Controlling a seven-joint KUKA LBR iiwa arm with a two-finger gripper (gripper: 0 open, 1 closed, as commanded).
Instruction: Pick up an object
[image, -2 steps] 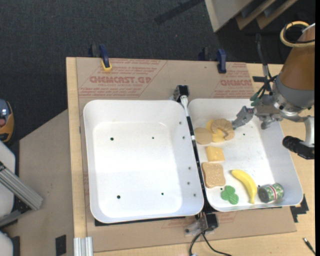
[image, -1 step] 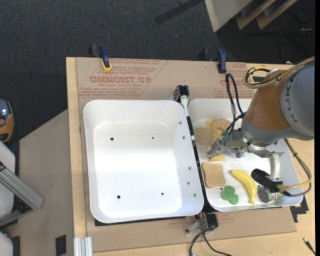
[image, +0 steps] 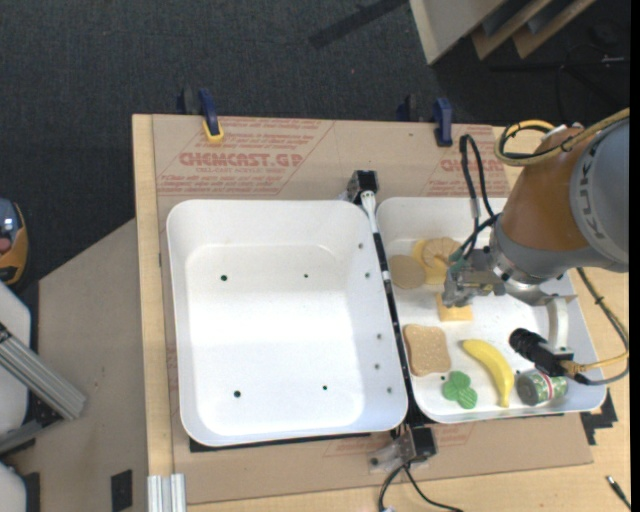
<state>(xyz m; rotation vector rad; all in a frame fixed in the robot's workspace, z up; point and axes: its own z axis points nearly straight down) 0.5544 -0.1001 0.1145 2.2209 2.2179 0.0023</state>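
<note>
At the near edge of the right bin (image: 590, 402), toward six o'clock, lie a small can (image: 541, 387), a banana (image: 491, 368), a green toy (image: 460, 390) and a bread slice (image: 428, 349). Farther in, at the centre, the gripper (image: 459, 293) is down over a yellow block (image: 456, 312); whether it is pinching anything I cannot tell. Nothing looks lifted yet. At twelve o'clock lie round tan pieces (image: 408, 270).

Arm (image: 560, 205) cut by the right edge — its wrist hides part of the yellow block (image: 457, 312)
</note>
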